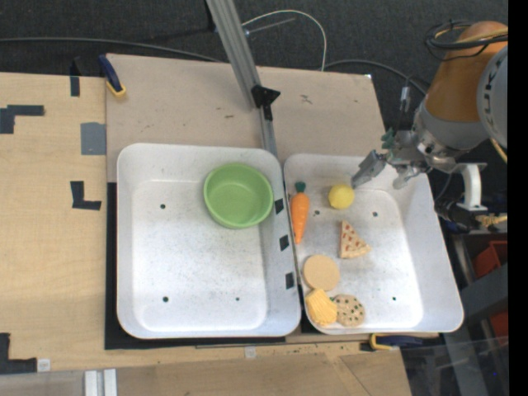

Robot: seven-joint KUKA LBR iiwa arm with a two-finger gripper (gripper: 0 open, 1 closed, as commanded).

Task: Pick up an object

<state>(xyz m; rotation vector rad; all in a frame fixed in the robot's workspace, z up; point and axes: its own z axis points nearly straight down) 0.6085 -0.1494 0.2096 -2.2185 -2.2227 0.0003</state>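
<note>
Cut off by the right edge: most of the arm (466,81), leaving only the orange band and grey wrist. Too small and dark to tell whether open or shut: the gripper (384,167), hanging over the top edge of the right bin (412,295). Partly hidden, well below the gripper: the corn cob (321,308), overlapped at its top by the round cracker (320,271), and the chocolate-chip cookie (350,309), tucked against the corn. Unclear, far to the left of the gripper: the inside bottom of the green bowl (238,195). Cut off at the top edge: the slanted metal pole (235,35).
</note>
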